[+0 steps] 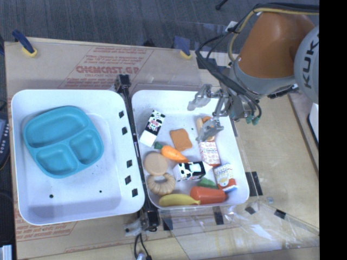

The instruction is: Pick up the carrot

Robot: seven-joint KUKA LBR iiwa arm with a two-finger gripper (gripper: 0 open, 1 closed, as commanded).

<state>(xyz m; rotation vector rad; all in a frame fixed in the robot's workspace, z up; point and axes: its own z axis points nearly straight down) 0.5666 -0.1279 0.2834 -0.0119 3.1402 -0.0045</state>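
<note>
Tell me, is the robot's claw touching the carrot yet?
Apart. The camera view shows the gripper up by the bin's right side, and bare white bin floor lies between it and the carrot, which rests lower down by the round cookie.

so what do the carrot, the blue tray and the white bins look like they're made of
Carrot: probably molded plastic toy food; even orange with a smooth, solid green tip.
Blue tray: likely plastic with a matte to satin finish; one uniform turquoise, rounded molded compartments.
White bins: seemingly thin plastic, smooth and slightly glossy, with rounded corners and soft reflections. The look alone can't confirm any of these.
</note>
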